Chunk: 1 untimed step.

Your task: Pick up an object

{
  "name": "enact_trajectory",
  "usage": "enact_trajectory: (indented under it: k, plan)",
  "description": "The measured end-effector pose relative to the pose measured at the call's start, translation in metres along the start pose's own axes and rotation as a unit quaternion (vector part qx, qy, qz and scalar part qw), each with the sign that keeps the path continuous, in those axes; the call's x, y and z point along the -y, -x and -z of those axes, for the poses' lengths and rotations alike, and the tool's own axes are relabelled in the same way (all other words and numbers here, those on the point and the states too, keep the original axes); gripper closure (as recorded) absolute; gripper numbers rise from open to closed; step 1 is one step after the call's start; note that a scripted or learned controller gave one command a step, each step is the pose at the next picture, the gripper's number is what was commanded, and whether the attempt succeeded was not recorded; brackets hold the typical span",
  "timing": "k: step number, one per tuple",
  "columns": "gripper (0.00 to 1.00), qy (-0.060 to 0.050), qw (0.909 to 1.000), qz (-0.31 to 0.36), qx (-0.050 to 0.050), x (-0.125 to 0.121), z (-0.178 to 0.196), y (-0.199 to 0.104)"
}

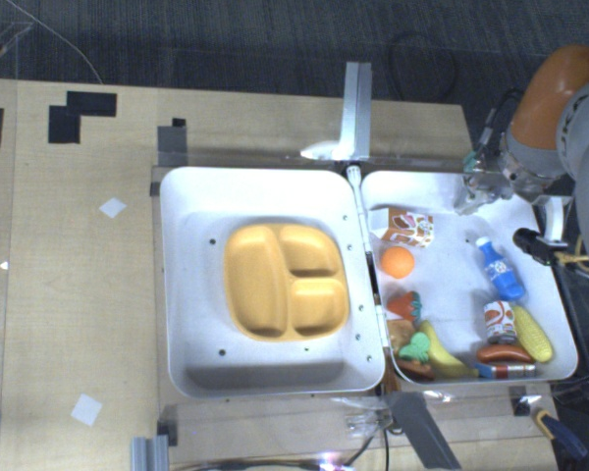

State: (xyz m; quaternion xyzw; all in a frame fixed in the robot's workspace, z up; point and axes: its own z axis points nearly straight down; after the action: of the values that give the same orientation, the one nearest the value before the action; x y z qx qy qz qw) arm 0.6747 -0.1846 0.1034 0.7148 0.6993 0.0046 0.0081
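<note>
The right bin (442,189) holds several small items. A brown and white packet (408,228) lies near its back left, with an orange ball (398,262) just in front. A blue bottle (499,269) lies toward the right wall. Nearer the front are a small can (498,322), a yellow corn cob (532,333) and a red sausage (506,355). A banana (440,351) and red and brown toy foods (404,307) sit at the front left. My gripper (474,192) hangs over the bin's back right corner, above bare floor, behind the blue bottle.
The left bin (191,263) holds a yellow divided tray (283,280). A metal post (357,106) stands behind the wall that joins the bins. The grey arm with its orange band (560,81) comes in from the upper right. Wooden bench lies to the left.
</note>
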Motion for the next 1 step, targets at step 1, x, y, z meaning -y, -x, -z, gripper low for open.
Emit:
enact_trajectory:
  k: [1]
  plan:
    - [0.0, -0.001, 1.0, 0.001, 0.0, 0.0002, -0.0006, -0.0005]
